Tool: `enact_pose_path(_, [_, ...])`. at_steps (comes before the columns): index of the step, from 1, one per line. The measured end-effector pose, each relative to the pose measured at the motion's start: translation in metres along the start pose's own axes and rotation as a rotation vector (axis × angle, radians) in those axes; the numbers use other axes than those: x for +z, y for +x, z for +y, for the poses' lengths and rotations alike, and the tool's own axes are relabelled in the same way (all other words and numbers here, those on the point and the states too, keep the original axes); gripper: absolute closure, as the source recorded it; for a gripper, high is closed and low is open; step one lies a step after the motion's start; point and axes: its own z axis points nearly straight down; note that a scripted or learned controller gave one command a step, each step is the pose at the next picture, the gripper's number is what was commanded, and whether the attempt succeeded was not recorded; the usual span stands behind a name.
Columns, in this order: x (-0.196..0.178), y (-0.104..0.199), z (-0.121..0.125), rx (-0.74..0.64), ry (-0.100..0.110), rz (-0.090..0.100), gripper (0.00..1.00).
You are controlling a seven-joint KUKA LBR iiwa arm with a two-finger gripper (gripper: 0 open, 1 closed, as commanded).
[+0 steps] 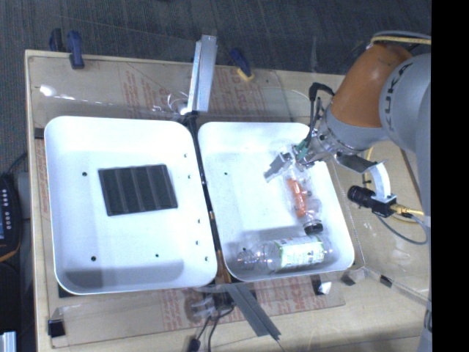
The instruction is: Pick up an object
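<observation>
The arm [381,94] leans in over the right bin [227,196], its orange band lit above the wrist, and the gripper [284,163] hangs low over the upper middle of that bin. Whether anything sits between the jaws I cannot tell; from this angle the metal parts blur together, and how they stand stays unclear. Just below the jaws, and slightly toward the arm's side, lies a small clear bottle [302,200] with orange contents and a dark cap, stretched lengthwise away from the gripper toward the near wall; its top end is very close to the jaws, though I cannot say if they touch. Farther below the jaws, along the near wall of the same bin, a larger clear bottle [286,255] with a pale label lies on its side, crosswise, well apart from the gripper. Off to the far side of the jaws, across the divide, the left bin [66,196] holds a dark ribbed pad [138,189] lying flat near its middle. A blue clamp [75,48] grips the bench's back edge, well away from the jaws.
</observation>
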Motion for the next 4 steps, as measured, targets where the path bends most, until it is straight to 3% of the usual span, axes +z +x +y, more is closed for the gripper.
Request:
enact_pose_path(1, [-0.019, 0.012, -0.014, -0.105, 0.004, 0.004, 0.0])
enact_pose_path(2, [0.008, 0.003, -0.008, -0.221, 0.005, 0.006, 0.0])
enact_pose_path(3, [-0.002, 0.002, -0.007, -0.224, 0.005, 0.005, 1.0])
enact_pose_path(4, [-0.002, 0.002, -0.007, -0.224, 0.005, 0.005, 0.0])
